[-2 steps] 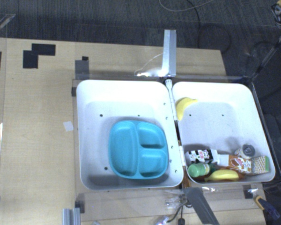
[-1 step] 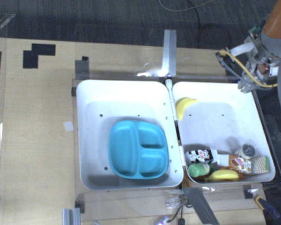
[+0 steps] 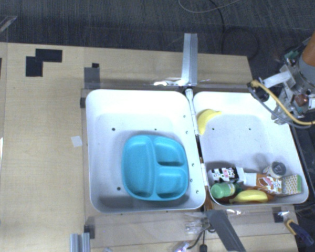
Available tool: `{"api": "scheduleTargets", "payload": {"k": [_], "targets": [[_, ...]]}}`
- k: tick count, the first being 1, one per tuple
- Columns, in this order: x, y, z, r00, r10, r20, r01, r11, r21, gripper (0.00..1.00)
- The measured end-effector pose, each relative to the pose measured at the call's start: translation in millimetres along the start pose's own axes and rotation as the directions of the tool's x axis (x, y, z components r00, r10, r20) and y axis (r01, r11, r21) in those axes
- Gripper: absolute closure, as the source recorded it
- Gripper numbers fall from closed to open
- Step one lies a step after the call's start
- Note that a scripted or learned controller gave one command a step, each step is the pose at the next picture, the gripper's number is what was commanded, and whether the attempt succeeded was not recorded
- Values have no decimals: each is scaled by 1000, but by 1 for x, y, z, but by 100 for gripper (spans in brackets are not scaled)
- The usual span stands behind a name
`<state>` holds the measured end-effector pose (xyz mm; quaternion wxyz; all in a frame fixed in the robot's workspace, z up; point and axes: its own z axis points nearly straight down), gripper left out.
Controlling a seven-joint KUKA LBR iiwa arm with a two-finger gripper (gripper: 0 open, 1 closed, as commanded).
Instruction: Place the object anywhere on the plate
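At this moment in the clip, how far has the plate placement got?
Nothing looks done: the blue plate in the left bin carries no object. The arm sits at the right bin's far right edge, with nothing visibly held. Picking an item, such as the yellow banana, and placing it remain.

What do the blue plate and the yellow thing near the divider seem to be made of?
The blue plate looks like moulded plastic: uniform colour, rounded compartments, a soft sheen. The yellow piece in the right bin also looks like smooth plastic, perhaps toy food; too small to be sure.
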<state>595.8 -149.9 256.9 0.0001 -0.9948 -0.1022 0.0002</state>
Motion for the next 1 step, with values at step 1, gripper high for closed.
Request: {"api": "scheduleTargets", "payload": {"k": [1], "targets": [[52, -55, -70, 926, -377, -2, 377, 926, -2, 100]]}}
